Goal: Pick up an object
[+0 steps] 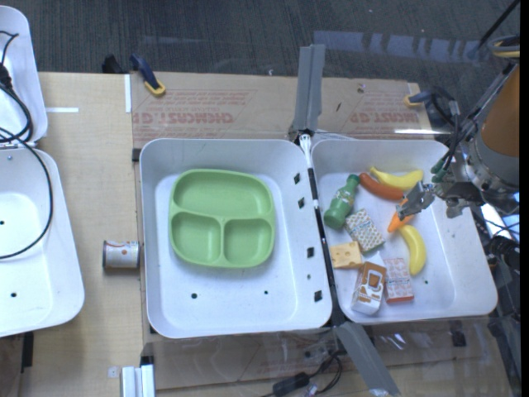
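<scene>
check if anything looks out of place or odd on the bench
One thing: a small can lies on its side on the bench, outside the left bin. The toy food sits jumbled in the right bin; the green divided plate lies flat.

From my feed, the only print I can make out is red lettering on the cardboard (248, 106) behind the bins, upside down and too blurred to read with confidence. The cartons (370, 288) in the right bin (475, 288) carry printing too small to read.
</scene>
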Controlling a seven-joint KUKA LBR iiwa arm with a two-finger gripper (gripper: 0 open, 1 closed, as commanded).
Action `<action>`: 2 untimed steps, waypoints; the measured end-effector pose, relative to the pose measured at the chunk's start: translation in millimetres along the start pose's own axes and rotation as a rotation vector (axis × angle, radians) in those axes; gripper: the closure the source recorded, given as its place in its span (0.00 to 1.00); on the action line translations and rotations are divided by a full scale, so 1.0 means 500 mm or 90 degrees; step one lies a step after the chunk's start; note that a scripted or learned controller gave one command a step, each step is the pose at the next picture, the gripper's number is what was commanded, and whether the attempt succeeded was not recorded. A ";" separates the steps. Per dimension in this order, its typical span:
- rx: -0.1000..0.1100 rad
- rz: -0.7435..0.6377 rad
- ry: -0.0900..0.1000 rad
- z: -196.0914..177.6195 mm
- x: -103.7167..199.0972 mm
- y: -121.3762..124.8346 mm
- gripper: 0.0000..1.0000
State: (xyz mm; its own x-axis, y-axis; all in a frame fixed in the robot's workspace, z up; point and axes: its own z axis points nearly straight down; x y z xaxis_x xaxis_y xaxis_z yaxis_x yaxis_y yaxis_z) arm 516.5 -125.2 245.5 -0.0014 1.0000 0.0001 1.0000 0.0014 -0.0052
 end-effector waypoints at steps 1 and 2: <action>0.001 0.025 0.000 0.114 -0.029 0.047 0.00; -0.001 -0.033 0.000 0.295 -0.077 0.137 0.00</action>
State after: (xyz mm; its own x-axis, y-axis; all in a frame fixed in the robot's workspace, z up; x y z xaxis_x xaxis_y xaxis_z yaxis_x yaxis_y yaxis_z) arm 584.3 -163.7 97.7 -0.0527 0.9986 0.0005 0.9986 0.0527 -0.0040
